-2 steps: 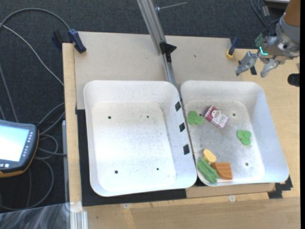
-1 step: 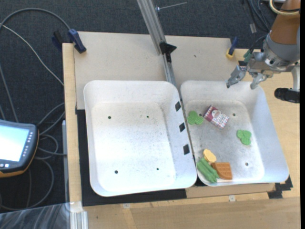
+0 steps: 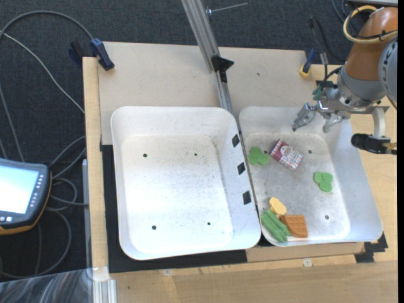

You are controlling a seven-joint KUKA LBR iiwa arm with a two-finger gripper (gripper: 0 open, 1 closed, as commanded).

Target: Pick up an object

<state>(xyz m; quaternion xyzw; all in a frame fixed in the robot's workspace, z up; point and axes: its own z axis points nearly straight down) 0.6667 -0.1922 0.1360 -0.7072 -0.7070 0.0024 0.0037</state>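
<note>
From my seat the surface (image 3: pixel 158 84) carries two white bins side by side: the left bin (image 3: pixel 126 122) and the right bin (image 3: pixel 353 169), which has all the small things in it. The arm (image 3: pixel 369 49) reaches in from the right, and its jaws (image 3: pixel 314 118) hang over the far edge of the right bin, spread apart with nothing between them. I read this as the approach, with no grasp made yet. The nearest target is the red-and-white packet (image 3: pixel 286 154), lying flat just below the jaws. Farther on lie an orange block (image 3: pixel 295 226), a long green piece (image 3: pixel 274 225), two green lumps (image 3: pixel 258 156) (image 3: pixel 324 180) and a yellow bit (image 3: pixel 277 205). Next I would want to centre over the packet and descend squarely.
</note>
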